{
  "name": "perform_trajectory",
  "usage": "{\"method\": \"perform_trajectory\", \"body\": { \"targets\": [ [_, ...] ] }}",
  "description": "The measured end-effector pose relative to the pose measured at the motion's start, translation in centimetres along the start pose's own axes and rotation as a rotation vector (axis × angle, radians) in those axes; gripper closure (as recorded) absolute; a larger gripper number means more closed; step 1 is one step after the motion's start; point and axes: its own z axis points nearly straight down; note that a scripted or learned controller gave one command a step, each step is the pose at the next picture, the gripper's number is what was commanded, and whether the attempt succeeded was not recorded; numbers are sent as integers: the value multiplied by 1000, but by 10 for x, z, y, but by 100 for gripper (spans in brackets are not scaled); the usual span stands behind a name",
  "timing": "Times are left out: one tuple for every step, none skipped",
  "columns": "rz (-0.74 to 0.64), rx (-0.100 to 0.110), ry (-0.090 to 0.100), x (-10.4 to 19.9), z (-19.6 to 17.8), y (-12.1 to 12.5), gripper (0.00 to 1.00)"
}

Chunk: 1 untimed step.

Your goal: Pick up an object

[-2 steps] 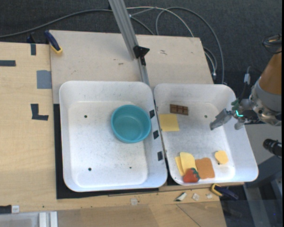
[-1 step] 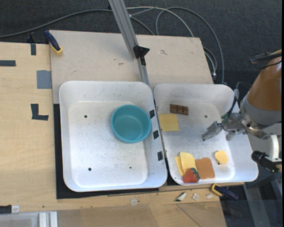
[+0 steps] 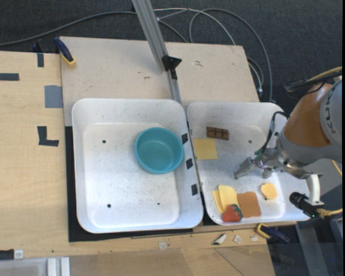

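Observation:
My gripper [image 3: 246, 168] hangs over the right bin [image 3: 241, 112], near its right side, with its grey fingers [image 3: 241, 171] spread and nothing between them. Close by on the bin floor lie a small yellow-orange piece [image 3: 268, 191], a brown slice [image 3: 249, 204], a yellow wedge [image 3: 226, 196] and a red strawberry [image 3: 232, 213]. Farther back rest a pale yellow square [image 3: 206, 149] and a brown chocolate bar [image 3: 217, 133]. A teal bowl [image 3: 158, 149] sits in the left bin [image 3: 98, 154].
A grey pole [image 3: 152, 30] slants down from the top and ends between the two bins. Cables loop across the dark floor behind the bench. A blue-and-yellow clamp [image 3: 64, 50] lies at the board's back left corner.

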Motion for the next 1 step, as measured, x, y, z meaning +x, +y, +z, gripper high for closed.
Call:
{"method": "perform_trajectory", "body": {
  "targets": [
    [1,-8,-3,0,6,1,0]
  ]
}}
